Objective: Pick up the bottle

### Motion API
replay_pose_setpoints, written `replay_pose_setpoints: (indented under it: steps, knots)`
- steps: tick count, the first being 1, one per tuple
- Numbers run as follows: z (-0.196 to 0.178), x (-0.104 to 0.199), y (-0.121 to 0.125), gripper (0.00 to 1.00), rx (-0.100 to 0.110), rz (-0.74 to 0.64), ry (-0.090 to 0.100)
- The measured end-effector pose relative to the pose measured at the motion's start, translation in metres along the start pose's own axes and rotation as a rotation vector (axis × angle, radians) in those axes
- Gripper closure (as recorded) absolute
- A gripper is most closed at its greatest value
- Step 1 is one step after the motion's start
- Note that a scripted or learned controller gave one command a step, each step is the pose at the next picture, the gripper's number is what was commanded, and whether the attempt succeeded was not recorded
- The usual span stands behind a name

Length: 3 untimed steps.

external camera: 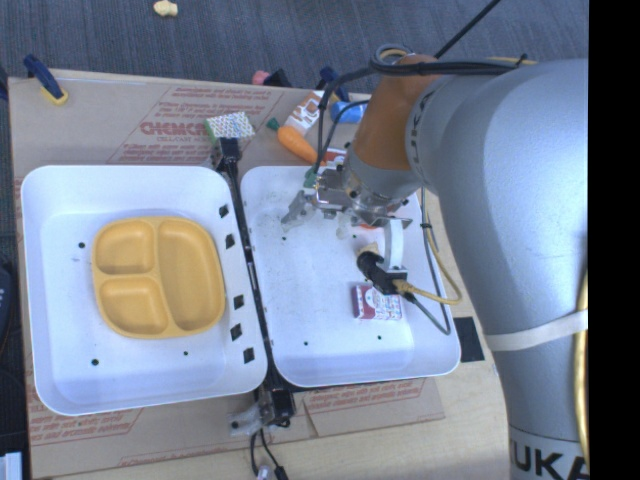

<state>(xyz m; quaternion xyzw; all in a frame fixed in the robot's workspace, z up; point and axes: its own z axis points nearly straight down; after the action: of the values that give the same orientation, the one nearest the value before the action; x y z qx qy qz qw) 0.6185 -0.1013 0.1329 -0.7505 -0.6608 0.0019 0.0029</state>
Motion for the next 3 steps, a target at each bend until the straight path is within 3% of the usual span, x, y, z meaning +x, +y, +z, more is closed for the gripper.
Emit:
replay_pose_setpoints:
  steps: [1, 2, 3]
  knots:
    - [-0.011, 0.0, 0.001, 1.0, 0.001, -0.004, 0.0]
    - [-0.058, 0.062, -0.094, 1.0, -0.001, 0.102, 0.0]
    - [-0.057, 0.051, -0.151, 1.0, -0.001, 0.051, -0.001]
